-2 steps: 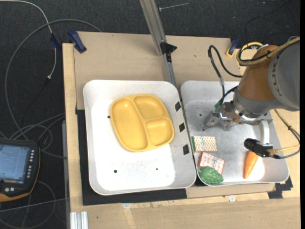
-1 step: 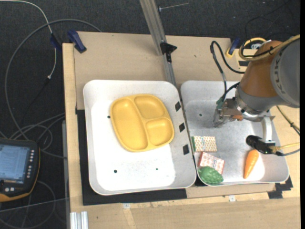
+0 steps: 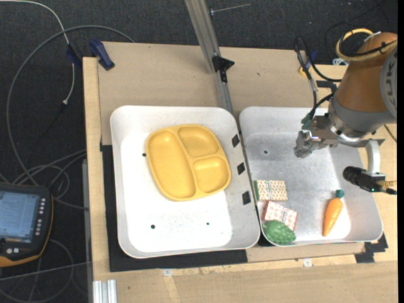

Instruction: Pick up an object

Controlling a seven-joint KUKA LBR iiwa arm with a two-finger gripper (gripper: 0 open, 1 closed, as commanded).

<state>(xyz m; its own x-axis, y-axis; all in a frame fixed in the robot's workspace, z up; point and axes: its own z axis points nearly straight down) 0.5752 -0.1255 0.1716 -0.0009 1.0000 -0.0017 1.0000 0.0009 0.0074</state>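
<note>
I am looking down at the table [image 3: 158, 62] with its two white bins. The left bin [image 3: 136, 232] holds a yellow tray [image 3: 187, 161] with three sections, lying flat in the middle. The right bin [image 3: 278, 125] holds the small things I could pick: a toy carrot [image 3: 332, 213] near the right wall, a green leafy toy [image 3: 279, 232] at the front edge, a red and white packet [image 3: 279, 214] touching it, and a small checked packet [image 3: 271, 189] just behind that.

The gripper [image 3: 307, 145] is down over the bare back part of the right bin. I think it is low, but from this slant I can't be sure it touches the floor. Nothing is between its fingers that I can see. It is dark and small here, so I cannot tell if it is apart or together.

The toys sit bunched along the front, well apart from the gripper. I think the arm needs to come forward to reach one. The carrot lies alone, so it looks easiest to grab.
</note>
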